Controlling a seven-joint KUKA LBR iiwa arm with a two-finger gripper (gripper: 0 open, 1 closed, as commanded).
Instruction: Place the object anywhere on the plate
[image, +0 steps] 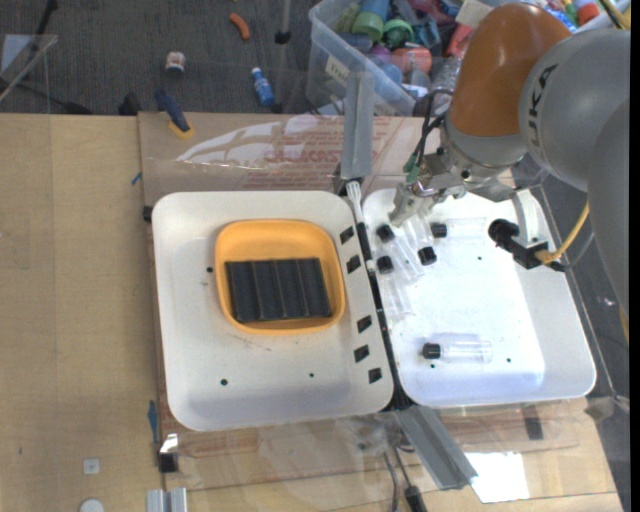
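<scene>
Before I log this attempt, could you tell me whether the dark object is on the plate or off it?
On it: the dark ribbed object lies flat inside the yellow plate in the left bin.

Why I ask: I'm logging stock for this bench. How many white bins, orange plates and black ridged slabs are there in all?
white bins: 2
orange plate: 1
black ridged slab: 1
Total: 4
</scene>
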